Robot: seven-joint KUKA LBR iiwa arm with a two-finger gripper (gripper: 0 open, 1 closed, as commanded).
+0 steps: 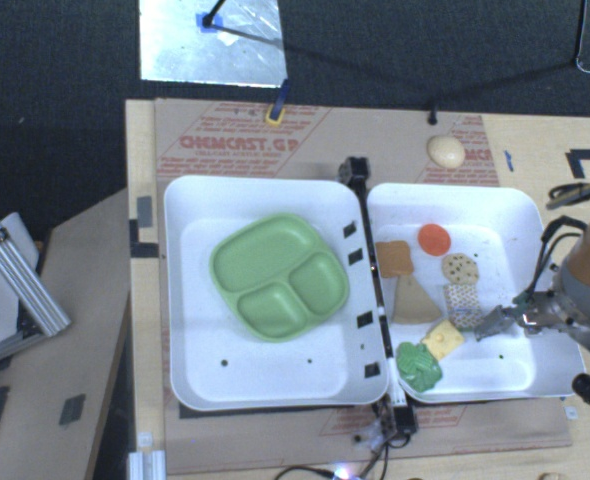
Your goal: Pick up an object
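The right bin [515,373] holds several toy foods. A brown toast square [395,258], an orange-red disc [434,238] and a speckled cookie [460,266] lie toward its far side. A tan wedge [412,301], a patterned cracker [463,306], a yellow cheese piece [442,340] and a green broccoli-like piece [419,365] lie nearer. My gripper [497,321] reaches in low from the right, its tip just right of the cracker and the cheese piece. Nothing shows in its grasp.
In the left bin [200,368] a green divided plate [280,276] lies flat. A black divider [367,268] runs between the bins. A pale egg-shaped object [446,150] rests on the bench behind the right bin. The arm's grey body [587,283] hangs over the right bin's right rim.
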